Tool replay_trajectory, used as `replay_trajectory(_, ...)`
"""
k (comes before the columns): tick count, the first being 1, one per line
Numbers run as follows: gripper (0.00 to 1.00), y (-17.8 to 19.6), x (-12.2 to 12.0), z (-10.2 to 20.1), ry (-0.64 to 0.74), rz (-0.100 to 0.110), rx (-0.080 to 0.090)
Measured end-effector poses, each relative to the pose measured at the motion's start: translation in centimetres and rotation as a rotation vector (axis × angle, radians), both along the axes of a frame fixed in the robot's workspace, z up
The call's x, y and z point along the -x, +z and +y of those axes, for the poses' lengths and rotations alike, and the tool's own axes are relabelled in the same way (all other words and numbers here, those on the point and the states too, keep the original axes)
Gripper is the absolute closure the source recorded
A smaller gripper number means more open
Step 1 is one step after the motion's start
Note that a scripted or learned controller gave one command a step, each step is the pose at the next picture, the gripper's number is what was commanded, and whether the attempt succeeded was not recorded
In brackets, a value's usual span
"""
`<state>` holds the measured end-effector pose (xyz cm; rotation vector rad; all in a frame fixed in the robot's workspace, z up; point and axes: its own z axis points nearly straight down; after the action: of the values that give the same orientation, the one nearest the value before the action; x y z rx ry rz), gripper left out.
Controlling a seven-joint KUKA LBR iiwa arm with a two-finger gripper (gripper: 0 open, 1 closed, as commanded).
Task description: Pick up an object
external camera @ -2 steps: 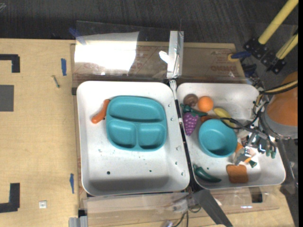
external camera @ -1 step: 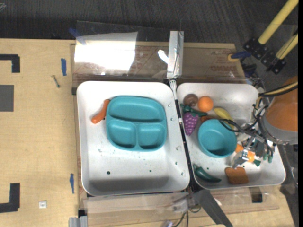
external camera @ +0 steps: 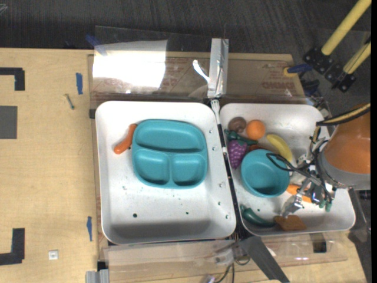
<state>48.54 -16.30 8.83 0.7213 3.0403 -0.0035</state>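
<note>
Your tool [external camera: 296,200] hung low over the front right part of the right bin [external camera: 306,112], at the end of the arm [external camera: 352,152] that came in from the right with its orange band just above the wrist. Cables and fittings crowded the wrist, so you could not tell from this view whether the tool stood apart or together, and nothing could be seen held in it.

The nearest candidate was the small brown piece [external camera: 288,222] lying on the bin floor just in front of the tool, toward the near wall; it looked like a bit of toy food, though it was too small to name. Its long axis ran roughly left to right, along the near wall. Just beside it to the left lay a dark green vegetable [external camera: 255,216], also lengthwise along that wall. A small orange piece [external camera: 293,188] sat close behind the tool, next to the teal bowl [external camera: 263,172].

Farther back in the same bin were the banana [external camera: 279,147], slanting from back left to front right, the orange [external camera: 255,130], a brown round fruit [external camera: 237,124] and purple grapes [external camera: 236,152]. The left bin [external camera: 112,175] held a teal divided plate [external camera: 170,152] and an orange carrot [external camera: 124,140], well apart from the tool.

So the brown piece seemed the likely target: a short drop forward, closing across its short width.
</note>
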Motion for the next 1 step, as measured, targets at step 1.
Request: replay_trajectory(1,1.00,0.87,-0.35,-0.01,0.003,-0.006,0.001)
